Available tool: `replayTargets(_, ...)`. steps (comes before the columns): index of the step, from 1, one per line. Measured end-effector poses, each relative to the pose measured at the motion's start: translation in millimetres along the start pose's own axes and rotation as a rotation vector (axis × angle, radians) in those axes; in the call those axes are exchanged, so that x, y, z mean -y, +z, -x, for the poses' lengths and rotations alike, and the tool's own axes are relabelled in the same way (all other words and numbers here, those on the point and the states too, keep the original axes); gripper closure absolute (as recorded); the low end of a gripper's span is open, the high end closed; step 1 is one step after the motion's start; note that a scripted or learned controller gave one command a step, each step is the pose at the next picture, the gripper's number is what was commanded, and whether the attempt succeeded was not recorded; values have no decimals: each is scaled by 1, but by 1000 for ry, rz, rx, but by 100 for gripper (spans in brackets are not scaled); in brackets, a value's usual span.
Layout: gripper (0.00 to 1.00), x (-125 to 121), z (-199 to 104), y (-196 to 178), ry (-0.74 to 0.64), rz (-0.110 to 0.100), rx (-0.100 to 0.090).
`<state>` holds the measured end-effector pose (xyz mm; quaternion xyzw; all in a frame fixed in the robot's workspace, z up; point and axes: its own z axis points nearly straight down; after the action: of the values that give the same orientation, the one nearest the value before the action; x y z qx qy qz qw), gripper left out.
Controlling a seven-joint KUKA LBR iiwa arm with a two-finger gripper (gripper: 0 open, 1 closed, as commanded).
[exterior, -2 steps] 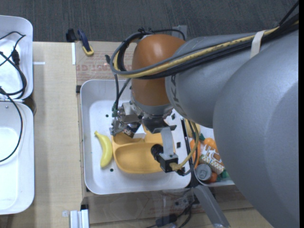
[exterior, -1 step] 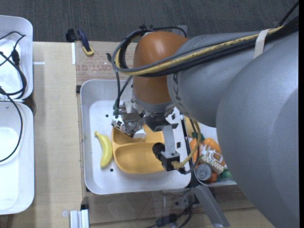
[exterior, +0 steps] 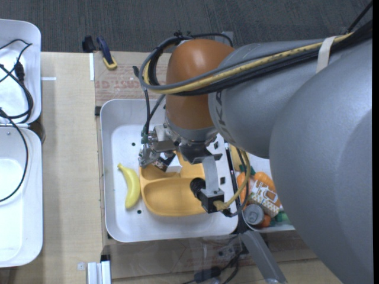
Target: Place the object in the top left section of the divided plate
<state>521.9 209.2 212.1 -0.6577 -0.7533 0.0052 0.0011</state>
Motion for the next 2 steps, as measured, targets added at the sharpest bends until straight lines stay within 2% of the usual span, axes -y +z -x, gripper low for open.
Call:
replayTargets(1, 100, 0, 2, -8, 2, -3, 2)
replayTargets(2, 0, 0, 2, -8, 2, -3, 2)
